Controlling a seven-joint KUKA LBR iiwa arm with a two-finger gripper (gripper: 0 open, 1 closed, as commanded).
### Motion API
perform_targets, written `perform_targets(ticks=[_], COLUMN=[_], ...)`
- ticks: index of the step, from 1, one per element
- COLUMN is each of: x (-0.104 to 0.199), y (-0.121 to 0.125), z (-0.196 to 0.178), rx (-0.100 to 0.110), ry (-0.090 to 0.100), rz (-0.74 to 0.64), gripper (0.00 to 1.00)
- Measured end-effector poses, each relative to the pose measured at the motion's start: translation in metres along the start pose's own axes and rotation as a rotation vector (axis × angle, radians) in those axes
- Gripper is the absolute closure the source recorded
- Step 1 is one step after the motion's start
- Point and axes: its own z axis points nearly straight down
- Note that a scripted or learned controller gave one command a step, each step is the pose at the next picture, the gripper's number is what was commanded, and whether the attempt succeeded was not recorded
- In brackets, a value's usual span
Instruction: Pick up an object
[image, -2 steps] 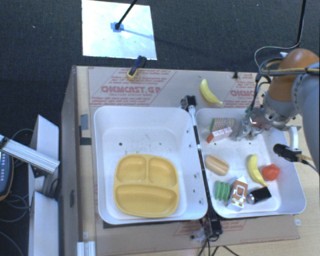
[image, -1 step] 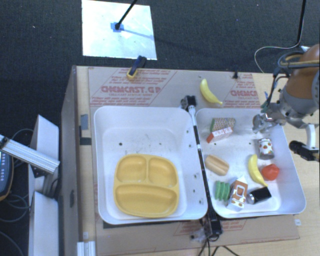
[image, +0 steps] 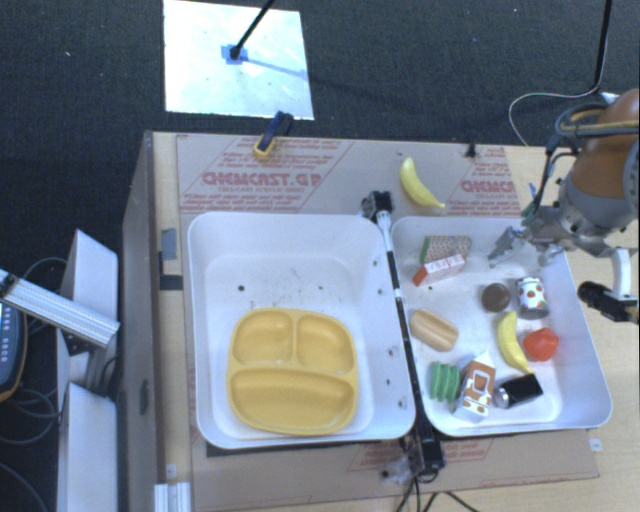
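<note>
Camera view: the gripper (image: 515, 243) hovers with fingers spread, holding nothing, over the right bin (image: 590, 400) near its far edge. Nearest it lie one small carton (image: 441, 269), long axis slanting toward the gripper, one brown ball (image: 495, 297) and one can (image: 531, 296). Two bananas show: one (image: 512, 341) in this bin, one (image: 419, 186) on the desk beyond.

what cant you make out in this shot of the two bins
- Gripper, camera view: its fingers are small and blurred against the right bin's white wall, so whether they grip anything is unclear.
- Arm: cut off by the picture's right edge.
- Small can and carton: labels too small to read.
- Black object: too small and dark to identify.
- Brown round object: too small to name.
</note>
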Motion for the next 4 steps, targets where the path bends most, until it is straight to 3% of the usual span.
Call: perform_targets(ticks=[1, 2, 4], x=[0.021, 0.0, 0.001], y=[-0.03, -0.061, -0.133], z=[0.051, 0.05, 0.05], rx=[0.003, 0.002, 0.001], ry=[0.002, 0.0, 0.001], rz=[0.001, 0.002, 0.002], gripper=[0.0, 0.0, 0.0])
